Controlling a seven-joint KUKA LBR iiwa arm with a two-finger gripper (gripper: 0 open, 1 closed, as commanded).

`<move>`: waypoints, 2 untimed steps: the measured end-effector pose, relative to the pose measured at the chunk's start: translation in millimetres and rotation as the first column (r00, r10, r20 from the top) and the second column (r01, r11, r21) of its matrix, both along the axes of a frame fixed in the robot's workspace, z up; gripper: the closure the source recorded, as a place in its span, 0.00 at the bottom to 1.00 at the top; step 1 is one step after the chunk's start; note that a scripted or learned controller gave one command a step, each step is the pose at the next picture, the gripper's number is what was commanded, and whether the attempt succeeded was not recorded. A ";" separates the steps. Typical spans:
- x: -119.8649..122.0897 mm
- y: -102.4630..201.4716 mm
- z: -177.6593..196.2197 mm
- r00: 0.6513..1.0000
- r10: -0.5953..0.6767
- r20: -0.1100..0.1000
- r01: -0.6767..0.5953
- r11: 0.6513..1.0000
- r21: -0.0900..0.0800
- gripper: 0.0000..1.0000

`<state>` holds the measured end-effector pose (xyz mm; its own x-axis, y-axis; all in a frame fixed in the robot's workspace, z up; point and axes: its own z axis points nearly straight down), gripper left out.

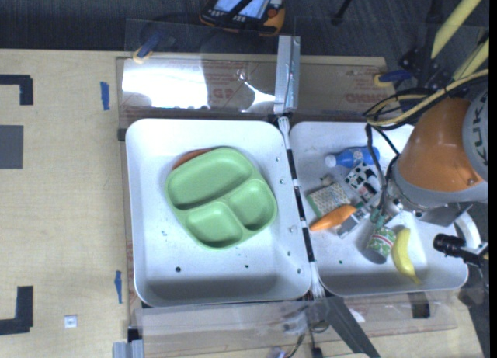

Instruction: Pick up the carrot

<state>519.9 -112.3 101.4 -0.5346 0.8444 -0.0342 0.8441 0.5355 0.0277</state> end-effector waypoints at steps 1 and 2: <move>0.2 0.1 4.7 1.000 -0.002 -0.003 0.002 1.000 0.002 1.00; 0.2 0.1 4.7 1.000 -0.002 -0.003 0.002 1.000 0.003 0.00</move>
